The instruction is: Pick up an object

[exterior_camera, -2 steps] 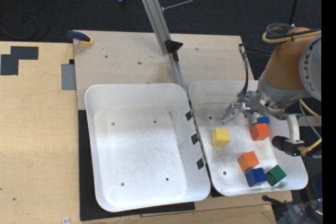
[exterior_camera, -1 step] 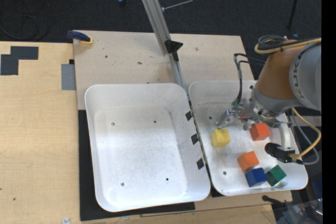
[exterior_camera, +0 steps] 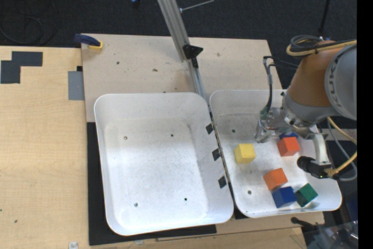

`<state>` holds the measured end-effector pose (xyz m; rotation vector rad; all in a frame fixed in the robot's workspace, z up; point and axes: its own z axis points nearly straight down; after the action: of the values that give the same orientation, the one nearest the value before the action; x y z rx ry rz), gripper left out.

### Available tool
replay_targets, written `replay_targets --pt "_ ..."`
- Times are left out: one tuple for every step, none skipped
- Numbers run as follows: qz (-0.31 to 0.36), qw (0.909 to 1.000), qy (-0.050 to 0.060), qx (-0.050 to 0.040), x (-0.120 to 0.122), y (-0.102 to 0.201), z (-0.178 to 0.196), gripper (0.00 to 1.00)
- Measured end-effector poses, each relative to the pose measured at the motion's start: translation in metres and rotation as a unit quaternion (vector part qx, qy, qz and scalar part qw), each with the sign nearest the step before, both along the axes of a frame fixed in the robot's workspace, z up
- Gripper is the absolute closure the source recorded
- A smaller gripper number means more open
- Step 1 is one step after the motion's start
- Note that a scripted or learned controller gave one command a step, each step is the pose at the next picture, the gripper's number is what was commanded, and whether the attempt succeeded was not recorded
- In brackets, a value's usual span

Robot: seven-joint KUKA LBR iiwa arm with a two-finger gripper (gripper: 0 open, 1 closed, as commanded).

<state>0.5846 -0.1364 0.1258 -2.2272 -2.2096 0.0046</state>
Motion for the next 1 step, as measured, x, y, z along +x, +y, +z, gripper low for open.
replay_targets --pt "0.004 1.0000 -0.003 -0.0003 -0.0023 0.0046 0.0438 1.00"
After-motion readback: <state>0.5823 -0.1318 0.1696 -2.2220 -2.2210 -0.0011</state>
